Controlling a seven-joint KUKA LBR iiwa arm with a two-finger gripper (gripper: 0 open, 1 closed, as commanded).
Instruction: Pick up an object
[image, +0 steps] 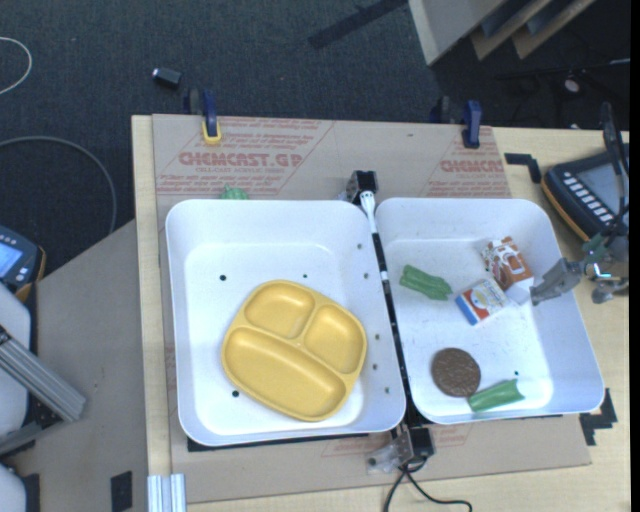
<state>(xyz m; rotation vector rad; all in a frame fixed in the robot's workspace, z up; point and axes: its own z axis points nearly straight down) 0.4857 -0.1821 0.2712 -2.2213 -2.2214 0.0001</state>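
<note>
Objects sit in the right bin (570, 330): a green piece (426, 283), a small carton (483, 300), a brown-and-white packet (506, 262), a brown disc (456, 371) and another green piece (496, 395). Your gripper (548, 286) hangs at the bin's right wall, just beside the packet, holding nothing — open or closed, I cannot tell. The carton looks light and stiff but crushable; take it across its narrow sides.

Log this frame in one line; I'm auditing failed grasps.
gripper: right bin's right side, nothing visibly held | right bin: two green pieces, brown disc, two small packets | left bin: yellow tray
</note>
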